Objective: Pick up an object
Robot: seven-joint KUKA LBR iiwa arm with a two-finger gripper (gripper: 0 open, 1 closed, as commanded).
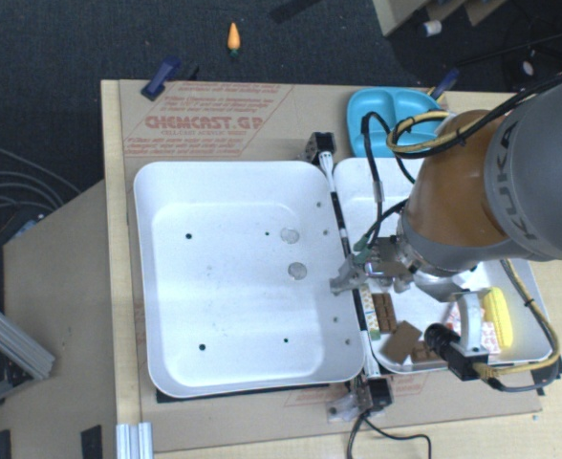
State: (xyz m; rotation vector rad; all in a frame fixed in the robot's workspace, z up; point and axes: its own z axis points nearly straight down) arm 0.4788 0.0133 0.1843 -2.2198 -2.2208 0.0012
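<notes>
Grey and orange, your arm (472, 194) covers the right bin (357, 175). Its gripper (369, 273) sits at center-right, fingers too obscured to tell. Below it, a yellow object (498, 316) lies, probably packaged.

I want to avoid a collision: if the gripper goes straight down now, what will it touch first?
Probably the brown bar at the right bin's left edge, just below the gripper; depth is unclear.
</notes>
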